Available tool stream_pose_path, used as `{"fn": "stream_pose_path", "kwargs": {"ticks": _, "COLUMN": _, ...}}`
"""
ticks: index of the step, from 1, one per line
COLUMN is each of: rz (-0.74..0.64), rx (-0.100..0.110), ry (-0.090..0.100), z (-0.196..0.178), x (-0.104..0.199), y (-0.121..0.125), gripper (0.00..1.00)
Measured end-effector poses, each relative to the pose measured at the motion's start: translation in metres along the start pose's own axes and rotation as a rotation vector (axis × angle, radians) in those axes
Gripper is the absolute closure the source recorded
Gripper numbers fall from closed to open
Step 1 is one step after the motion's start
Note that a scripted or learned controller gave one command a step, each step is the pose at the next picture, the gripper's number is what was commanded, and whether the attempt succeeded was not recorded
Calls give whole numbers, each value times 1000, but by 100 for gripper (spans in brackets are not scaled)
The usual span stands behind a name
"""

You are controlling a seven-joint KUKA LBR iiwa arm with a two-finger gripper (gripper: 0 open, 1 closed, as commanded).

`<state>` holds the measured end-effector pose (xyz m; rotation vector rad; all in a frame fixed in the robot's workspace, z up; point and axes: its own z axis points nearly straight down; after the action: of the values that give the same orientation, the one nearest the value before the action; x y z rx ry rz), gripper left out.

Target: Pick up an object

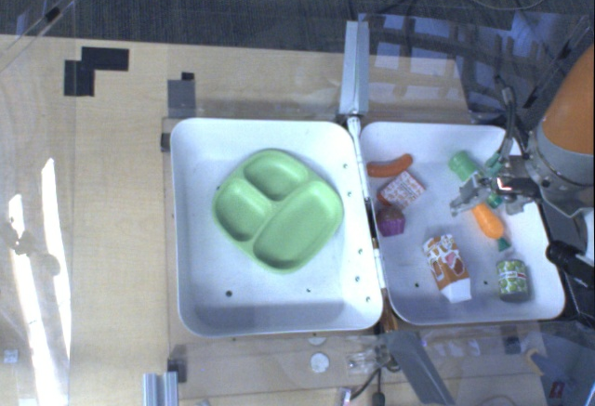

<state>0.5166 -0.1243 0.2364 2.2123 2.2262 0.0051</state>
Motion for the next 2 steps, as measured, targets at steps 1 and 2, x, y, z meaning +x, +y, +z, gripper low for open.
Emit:
{"fn": "stream_pose_path", "kwargs": {"ticks": 1, "rz": -35, "rx": 0, "ry": -1, "z": 43, "x": -64, "y": 31, "gripper": 0}}
{"fn": "stream_pose_path", "kwargs": {"ticks": 2, "rz": -44, "rx": 0, "ry": 0, "z": 143, "x": -79, "y": 59, "gripper": 0}}
